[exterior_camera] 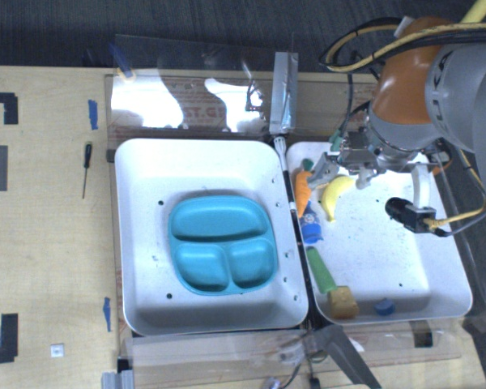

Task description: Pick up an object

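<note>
My gripper (341, 173) hangs over the back left corner of the right bin (437, 294). It is open, one finger on each side of the upper end of a yellow banana (335, 194). The banana lies on the bin floor and is not lifted. Just left of it, against the bin's left wall, is an orange carrot-shaped piece (302, 190). Below that along the same wall lie a small blue-and-white object (310, 232), a green cylinder (320, 271) and a tan block (343, 301).
A small blue piece (383, 305) rests near the right bin's front edge. The left bin (138, 177) holds a blue divided plate (223, 242). A black cable fitting (409, 211) juts from the arm over the right bin. A metal post (283, 91) stands behind the bins.
</note>
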Motion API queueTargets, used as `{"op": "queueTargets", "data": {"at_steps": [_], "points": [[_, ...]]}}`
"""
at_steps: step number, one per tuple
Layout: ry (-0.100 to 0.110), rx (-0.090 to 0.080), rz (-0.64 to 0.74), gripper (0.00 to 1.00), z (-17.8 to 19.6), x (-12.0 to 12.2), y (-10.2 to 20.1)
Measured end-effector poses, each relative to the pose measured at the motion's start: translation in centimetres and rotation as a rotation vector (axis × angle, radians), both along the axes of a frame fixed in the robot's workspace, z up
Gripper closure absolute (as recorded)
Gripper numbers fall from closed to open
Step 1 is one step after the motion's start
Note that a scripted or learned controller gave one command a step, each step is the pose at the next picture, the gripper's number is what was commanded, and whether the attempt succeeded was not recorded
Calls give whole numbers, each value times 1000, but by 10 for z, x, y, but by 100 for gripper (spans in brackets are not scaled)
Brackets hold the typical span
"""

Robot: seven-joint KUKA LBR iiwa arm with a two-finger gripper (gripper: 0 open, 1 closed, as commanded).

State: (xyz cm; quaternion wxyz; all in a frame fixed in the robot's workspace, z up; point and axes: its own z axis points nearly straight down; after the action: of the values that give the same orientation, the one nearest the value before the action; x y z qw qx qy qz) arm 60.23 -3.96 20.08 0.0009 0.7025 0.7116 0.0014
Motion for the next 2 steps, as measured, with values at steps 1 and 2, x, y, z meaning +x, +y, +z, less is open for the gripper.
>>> {"op": "queueTargets", "data": {"at_steps": [1, 2], "points": [[14, -2, 89, 0, -54, 15, -79], [4, -1, -49, 0, -115, 32, -66]]}}
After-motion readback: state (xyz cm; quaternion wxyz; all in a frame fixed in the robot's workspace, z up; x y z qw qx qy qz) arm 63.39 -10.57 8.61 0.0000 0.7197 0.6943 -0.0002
